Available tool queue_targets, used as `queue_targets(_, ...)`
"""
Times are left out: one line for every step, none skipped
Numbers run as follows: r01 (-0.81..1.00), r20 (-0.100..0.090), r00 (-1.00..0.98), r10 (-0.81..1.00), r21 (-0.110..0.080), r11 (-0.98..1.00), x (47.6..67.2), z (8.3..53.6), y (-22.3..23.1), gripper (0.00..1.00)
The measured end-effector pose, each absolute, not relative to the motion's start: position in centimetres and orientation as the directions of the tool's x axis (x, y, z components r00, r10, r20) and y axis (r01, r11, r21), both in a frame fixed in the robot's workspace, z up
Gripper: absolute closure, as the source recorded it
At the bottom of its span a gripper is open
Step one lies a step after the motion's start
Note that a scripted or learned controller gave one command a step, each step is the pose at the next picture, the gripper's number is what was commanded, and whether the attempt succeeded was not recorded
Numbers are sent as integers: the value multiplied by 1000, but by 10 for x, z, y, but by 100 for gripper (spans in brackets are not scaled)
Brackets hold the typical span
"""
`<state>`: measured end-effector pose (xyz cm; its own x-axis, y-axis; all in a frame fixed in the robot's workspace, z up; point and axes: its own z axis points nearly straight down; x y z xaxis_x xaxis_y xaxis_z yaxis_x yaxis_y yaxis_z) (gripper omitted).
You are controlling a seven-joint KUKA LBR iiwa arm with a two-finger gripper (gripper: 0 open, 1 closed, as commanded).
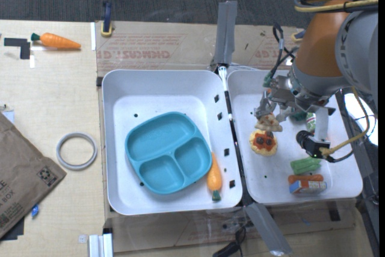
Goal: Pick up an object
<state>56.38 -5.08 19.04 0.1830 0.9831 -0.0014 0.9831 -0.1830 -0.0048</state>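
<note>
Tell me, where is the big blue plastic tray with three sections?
The blue three-section plastic tray lies in the left white bin, filling its middle, with an orange toy carrot right beside its right edge.

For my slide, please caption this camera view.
Claw above a small pizza toy in the right bin; blue tray in the left.

Right bin [240, 147] left half open; pizza toy [264, 142], green piece [309, 164], carton [308, 185] crowd its right.
</note>
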Motion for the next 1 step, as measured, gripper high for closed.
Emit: queue_targets(1000,0,-12,1000,-4,12,521,191,-28,100)
